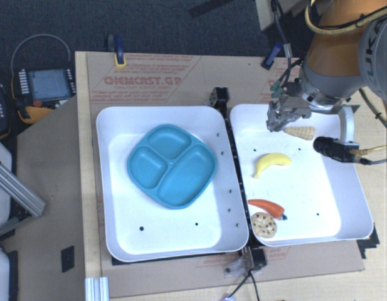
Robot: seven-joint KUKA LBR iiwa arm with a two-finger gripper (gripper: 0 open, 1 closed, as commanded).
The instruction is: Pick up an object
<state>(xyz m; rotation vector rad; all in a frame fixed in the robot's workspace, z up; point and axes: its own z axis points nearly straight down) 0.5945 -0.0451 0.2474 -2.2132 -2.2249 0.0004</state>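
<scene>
You see the end effector just beside the cone, above the banana; whether its fingers are spread, you cannot tell.

A single fixed camera hangs above the tabletop and looks down at a slant. It stands far enough back to take in both white bins, the left bin and the right bin, side by side, with dark floor beyond.
</scene>
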